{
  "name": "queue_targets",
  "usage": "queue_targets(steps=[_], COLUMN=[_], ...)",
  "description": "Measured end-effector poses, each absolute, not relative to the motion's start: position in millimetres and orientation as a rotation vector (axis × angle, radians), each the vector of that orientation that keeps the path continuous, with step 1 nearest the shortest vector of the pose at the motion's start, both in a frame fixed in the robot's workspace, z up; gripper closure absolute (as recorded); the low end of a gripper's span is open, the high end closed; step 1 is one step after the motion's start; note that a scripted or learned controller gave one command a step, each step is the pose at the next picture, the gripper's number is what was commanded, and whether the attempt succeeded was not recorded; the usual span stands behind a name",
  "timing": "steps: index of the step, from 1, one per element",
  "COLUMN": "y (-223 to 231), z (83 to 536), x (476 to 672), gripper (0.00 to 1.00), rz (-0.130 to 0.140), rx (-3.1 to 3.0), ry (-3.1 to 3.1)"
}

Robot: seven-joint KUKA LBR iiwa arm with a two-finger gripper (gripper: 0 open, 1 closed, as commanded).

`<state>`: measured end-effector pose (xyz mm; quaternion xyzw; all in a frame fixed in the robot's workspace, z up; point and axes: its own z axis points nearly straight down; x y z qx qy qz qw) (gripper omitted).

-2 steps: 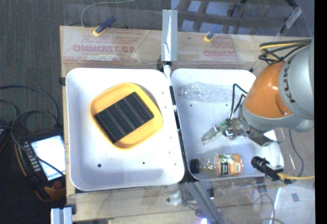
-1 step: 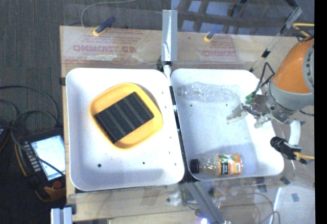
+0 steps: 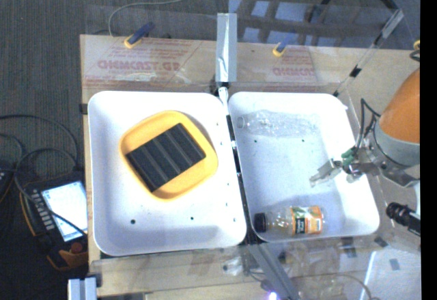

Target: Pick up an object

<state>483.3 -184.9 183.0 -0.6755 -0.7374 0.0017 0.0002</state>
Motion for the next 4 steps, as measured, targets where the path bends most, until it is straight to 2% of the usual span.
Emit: queue_targets(steps=[1, 2, 3, 4], y=[-140, -137, -170, -170], z=[91, 101, 118, 118], x=[487.7, 489.4, 489.2, 489.2], gripper=[0.0, 1.0, 1.0, 0.0], rz=[-0.009, -0.017, 0.001, 0.0], rx=[-2.075, -2.071, -1.893, -1.893], ry=[-2.374, -2.375, -2.504, -2.504])
